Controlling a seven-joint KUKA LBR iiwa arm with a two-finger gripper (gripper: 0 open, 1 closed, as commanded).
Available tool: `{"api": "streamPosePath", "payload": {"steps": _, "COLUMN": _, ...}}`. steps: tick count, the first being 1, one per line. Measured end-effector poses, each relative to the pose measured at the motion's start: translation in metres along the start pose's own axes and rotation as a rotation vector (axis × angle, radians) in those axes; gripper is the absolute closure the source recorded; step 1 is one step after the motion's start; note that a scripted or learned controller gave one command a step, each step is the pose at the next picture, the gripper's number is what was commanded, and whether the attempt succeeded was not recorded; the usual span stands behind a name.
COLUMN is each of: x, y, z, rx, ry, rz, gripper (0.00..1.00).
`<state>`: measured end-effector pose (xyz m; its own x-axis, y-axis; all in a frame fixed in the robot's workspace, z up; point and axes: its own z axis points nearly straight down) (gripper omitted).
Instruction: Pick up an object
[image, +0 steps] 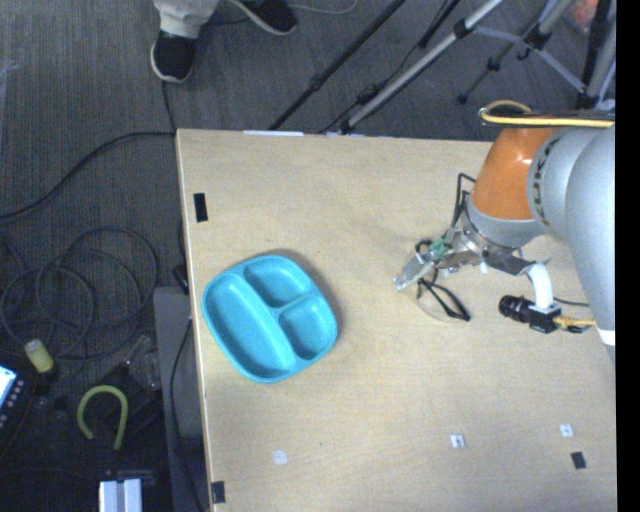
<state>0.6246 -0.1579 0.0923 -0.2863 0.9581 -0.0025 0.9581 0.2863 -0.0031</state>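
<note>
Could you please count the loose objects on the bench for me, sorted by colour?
Blue: 1, the divided plate
Black: 1, a thin wiry thing by the gripper, too fine to identify
Total: 2

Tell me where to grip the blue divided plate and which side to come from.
Pinch the raised rim of the blue plate on the edge nearest the gripper, coming straight down astride it. The plate lies flat and wide, so probably only that thin rim fits.
</note>
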Motion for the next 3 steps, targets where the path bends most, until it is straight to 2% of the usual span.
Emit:
{"api": "streamPosePath", "payload": {"steps": 1, "x": 0.0007, "y": 0.0000, "z": -0.0082, "rx": 0.000, "ry": 0.001, "rz": 0.001, "gripper": 1.00}}
{"api": "streamPosePath", "payload": {"steps": 2, "x": 0.0007, "y": 0.0001, "z": -0.0084, "rx": 0.000, "ry": 0.001, "rz": 0.001, "gripper": 0.00}}
{"api": "streamPosePath", "payload": {"steps": 3, "x": 0.0013, "y": -0.0001, "z": -0.0165, "rx": 0.000, "ry": 0.003, "rz": 0.002, "gripper": 1.00}}
